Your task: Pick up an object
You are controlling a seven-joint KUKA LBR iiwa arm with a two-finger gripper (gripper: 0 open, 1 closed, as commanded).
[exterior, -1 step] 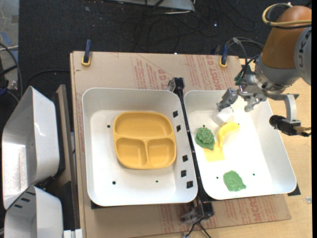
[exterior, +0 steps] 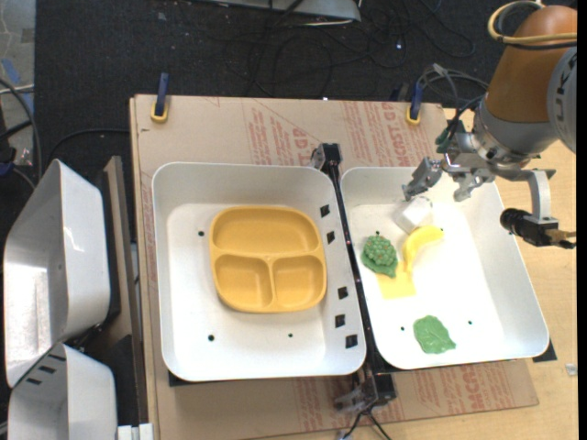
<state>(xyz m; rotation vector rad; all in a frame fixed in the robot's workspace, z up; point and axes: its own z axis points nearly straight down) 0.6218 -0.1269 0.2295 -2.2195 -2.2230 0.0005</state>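
Observation:
My gripper hangs over the far part of the right bin, its two fingers spread open with nothing between them. Just below and left of it lies a small white block. A yellow banana-shaped piece sits beside the block, with a flat yellow piece under its lower end. A bumpy green object lies to the left of the banana. Another green object rests near the bin's front.
The left bin holds a yellow divided plate. A black divider runs between the bins. Cardboard lies under both. White containers stand at the far left.

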